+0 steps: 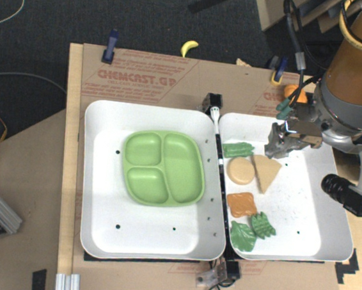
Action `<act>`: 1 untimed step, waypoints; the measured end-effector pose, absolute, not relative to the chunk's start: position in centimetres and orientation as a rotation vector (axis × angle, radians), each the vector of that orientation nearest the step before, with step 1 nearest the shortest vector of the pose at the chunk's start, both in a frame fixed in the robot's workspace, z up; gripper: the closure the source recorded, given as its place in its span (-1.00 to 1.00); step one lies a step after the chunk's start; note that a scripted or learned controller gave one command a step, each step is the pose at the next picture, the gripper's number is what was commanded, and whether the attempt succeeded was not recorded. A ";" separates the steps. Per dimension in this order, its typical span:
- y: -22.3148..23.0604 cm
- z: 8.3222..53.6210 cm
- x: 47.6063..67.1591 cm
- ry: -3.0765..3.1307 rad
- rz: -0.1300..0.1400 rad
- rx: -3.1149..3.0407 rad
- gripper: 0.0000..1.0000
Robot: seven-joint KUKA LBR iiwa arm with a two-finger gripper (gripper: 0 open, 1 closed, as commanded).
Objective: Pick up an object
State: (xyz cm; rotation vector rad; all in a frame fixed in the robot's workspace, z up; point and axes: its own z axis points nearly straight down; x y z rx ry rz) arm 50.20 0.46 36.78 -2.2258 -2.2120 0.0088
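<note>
1. Grey two-finger gripper: above right bin's far edge; you cannot tell its state.
2. Tan wedge-shaped toy cheese slice: just below it. Centre over it, then descend straight.

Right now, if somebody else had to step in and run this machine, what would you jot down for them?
Gripper: low over the top of the right bin, just above the wedge; nothing seen held.
Right bin: green strip, round biscuit, wedge, orange square, two leafy pieces.
Left bin: green divided plate.
Done: nothing lifted yet.
Left: grasp one item, probably the wedge or strip, and raise it.
</note>
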 end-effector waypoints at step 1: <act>-5.4 25.6 50.9 -2.207 0.016 -2.224 1.00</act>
